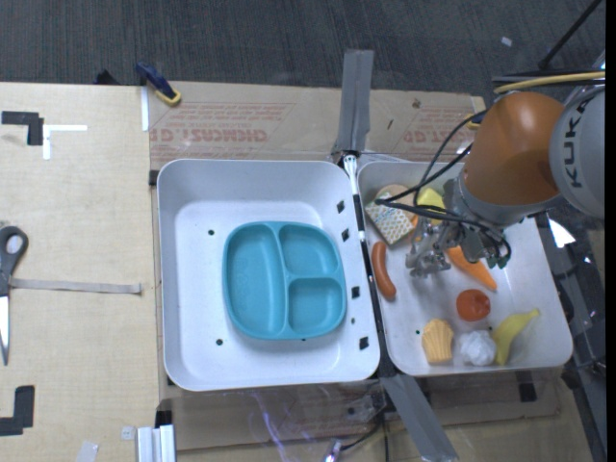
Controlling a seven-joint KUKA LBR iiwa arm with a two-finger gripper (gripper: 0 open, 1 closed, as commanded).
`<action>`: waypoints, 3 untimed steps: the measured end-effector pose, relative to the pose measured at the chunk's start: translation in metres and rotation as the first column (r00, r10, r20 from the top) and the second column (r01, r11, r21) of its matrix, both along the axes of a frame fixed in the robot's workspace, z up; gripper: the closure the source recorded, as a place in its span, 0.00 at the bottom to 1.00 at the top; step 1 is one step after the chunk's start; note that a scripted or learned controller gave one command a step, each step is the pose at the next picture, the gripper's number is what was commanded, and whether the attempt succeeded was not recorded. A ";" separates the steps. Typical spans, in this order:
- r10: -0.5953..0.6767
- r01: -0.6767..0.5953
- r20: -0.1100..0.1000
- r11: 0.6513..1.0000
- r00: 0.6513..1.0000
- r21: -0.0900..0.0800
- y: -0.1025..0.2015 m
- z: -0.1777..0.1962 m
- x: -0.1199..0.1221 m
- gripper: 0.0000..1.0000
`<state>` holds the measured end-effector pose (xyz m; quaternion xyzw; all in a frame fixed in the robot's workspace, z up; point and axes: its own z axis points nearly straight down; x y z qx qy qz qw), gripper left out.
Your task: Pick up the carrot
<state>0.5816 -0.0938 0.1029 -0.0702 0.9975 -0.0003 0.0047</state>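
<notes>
- Two shallow white bins side by side on bench: left bin (183, 287), right bin (539, 345).
- Left bin: holds a teal divided plate (286, 279) with three compartments, lying flat near the bin's middle.
- Right bin: holds all loose items listed below.
- Arm (515, 152): grey with orange band, reaching in from the right, positioned over the upper part of the right bin.
- Gripper (428, 256): lowered into the right bin, pointing down toward the bin floor, just left of the carrot.
- Finger state: cannot tell; metal fingertips blurred and partly masked by cables, gap not readable.
- Carrot (476, 268): orange, lying tilted on the right bin floor, just right of the gripper, upper end hidden under the wrist. Contact with the gripper cannot be determined; not seen between the fingers.
- Sausage (384, 269): red-orange, lying lengthwise along the left wall of the right bin.
- Grater-like checkered item (390, 221): near the upper left corner, beside a yellow item (430, 198) partly hidden by the arm.
- Tomato (473, 304): round, orange-red, below the carrot.
- Front row along the near wall, left to right: pale yellow ridged item (437, 341), white crumpled item (474, 347), banana (513, 331).
- Scissors (8, 287): on the bench, well apart, at the far left.
</notes>
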 end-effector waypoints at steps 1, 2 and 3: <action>0.000 0.000 0.000 1.000 1.000 0.000 0.000 0.000 0.000 0.00; 0.002 -0.002 0.006 1.000 1.000 -0.001 0.001 0.011 0.002 1.00; 0.002 -0.002 0.006 1.000 1.000 -0.001 0.001 0.011 0.002 0.00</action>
